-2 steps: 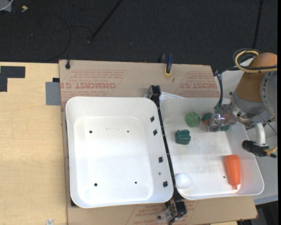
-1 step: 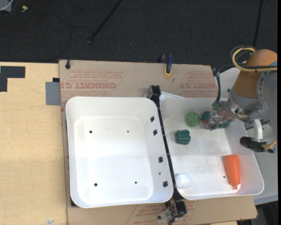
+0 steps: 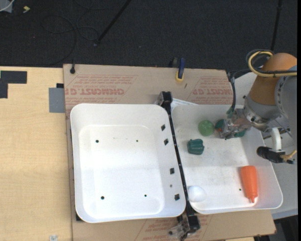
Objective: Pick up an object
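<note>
The gripper (image 3: 230,129) is down low at the far side of the right bin (image 3: 271,205), just beside the light green ball (image 3: 206,128), so I'd line up squarely over the ball before closing since round stuff squirts out. The arm (image 3: 271,87) reaches in from the right with its wrist angled down; can't tell the gripper's state from here. The dark green block (image 3: 195,146) and orange carrot (image 3: 249,182) sit nearer the front.

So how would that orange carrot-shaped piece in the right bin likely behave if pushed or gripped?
The orange carrot-shaped piece is tapered and rounded, so it may roll or pivot when pushed. It looks like smooth plastic, probably light and a bit slippery. It lies flat, so tipping seems unlikely.
</note>
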`<state>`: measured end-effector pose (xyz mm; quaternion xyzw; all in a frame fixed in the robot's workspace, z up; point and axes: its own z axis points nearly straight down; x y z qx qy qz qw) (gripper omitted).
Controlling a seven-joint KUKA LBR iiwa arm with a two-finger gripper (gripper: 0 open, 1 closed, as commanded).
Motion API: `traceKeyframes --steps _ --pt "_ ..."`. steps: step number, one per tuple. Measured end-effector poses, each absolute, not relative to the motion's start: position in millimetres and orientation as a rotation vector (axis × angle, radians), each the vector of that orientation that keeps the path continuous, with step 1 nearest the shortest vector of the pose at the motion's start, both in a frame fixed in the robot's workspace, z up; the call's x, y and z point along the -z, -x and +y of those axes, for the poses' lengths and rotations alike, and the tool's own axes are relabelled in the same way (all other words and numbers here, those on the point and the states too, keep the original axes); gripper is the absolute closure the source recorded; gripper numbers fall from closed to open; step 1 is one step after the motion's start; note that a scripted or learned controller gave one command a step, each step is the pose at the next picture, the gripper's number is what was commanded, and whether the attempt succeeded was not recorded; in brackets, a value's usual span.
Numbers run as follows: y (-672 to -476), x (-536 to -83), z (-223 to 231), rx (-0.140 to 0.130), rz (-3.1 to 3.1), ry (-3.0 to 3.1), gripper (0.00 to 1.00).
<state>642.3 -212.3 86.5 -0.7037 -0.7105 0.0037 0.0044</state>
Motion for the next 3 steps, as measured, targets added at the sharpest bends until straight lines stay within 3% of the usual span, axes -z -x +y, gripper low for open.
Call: traceKeyframes --steps 3 --pt "-642.3 -86.4 -212.1 -0.012 -2.227 2.202 1.00"
